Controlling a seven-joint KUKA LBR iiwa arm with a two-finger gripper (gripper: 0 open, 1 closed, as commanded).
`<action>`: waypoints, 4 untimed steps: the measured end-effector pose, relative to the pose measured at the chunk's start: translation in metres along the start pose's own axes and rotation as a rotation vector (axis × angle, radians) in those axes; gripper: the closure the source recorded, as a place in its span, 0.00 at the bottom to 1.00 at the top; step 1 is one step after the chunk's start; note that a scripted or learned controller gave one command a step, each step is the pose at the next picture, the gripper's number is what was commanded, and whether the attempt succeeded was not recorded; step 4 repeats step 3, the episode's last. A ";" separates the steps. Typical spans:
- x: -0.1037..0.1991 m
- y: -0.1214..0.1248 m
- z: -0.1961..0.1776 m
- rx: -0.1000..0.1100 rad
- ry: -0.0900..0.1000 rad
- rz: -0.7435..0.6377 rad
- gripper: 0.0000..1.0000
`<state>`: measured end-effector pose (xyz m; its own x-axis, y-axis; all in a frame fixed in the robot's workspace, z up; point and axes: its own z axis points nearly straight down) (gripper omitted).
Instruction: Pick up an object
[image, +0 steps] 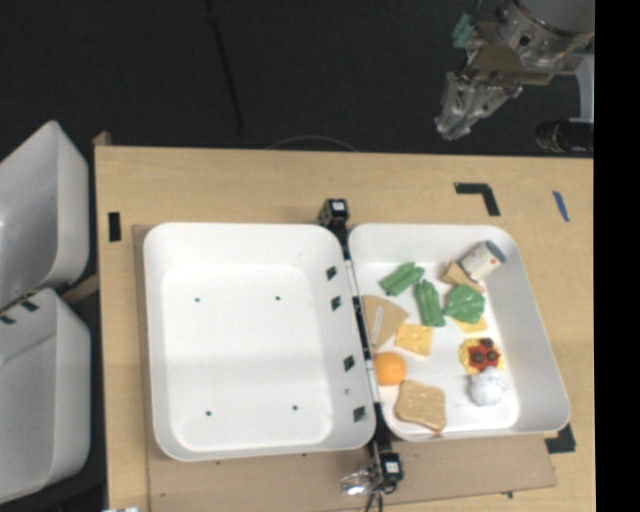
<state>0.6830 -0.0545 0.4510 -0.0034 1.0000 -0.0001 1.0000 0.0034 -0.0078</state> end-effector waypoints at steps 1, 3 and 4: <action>-0.013 0.003 -0.105 -0.017 -0.002 0.002 1.00; -0.095 0.006 -0.103 -0.015 -0.005 0.002 1.00; -0.095 0.006 -0.103 -0.015 -0.005 0.002 1.00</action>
